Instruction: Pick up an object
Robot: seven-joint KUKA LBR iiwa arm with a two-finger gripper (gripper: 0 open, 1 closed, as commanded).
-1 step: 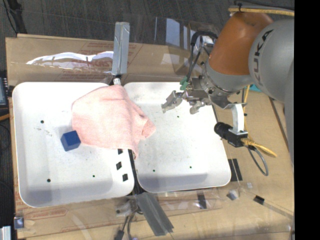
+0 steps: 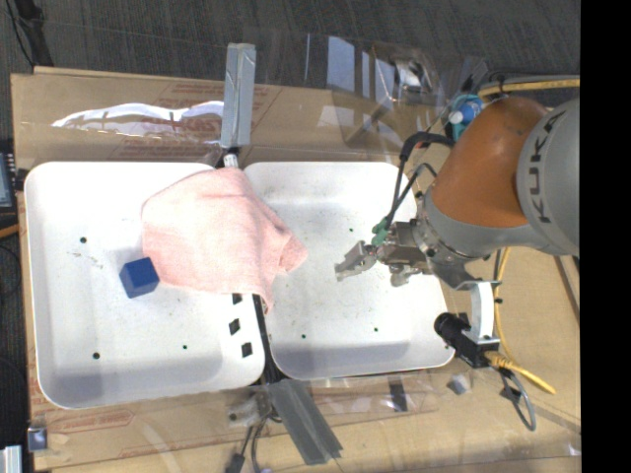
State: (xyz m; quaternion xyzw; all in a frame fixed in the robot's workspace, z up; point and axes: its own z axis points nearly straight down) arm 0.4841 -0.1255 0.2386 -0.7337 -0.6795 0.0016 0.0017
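Gripper (image 2: 353, 262) hangs over the bare floor of the right bin (image 2: 325, 358), gripping nothing; whether it is spread or pressed together I cannot tell. Both white bins sit side by side on the desk (image 2: 118, 106). Draped over their shared wall, the pink cloth (image 2: 217, 230) lies mostly in the left bin (image 2: 59, 294), probably dropped there loosely. Just left of it rests a small blue block (image 2: 140, 276), well apart from the gripper.
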